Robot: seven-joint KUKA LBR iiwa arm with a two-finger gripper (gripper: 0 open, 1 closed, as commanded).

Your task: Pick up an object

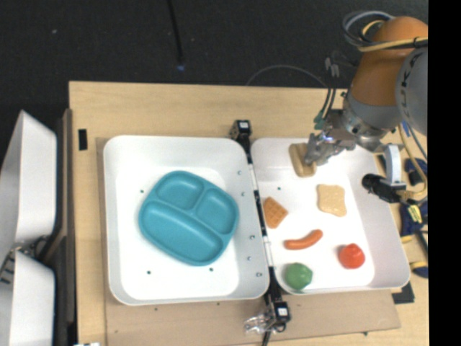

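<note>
My claw: low over the right bin's far-left corner, touching a tan block; whether it clasps or is released, I cannot tell.
Hidden: the block's right side, behind my claw.
Nearby, right bin: bread slice, orange wedge, sausage, red piece, green ball.
Left bin: teal divided plate.

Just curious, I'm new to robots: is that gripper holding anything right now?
Gripper: down at the tan block in the right bin; open or shut cannot be told.
</note>
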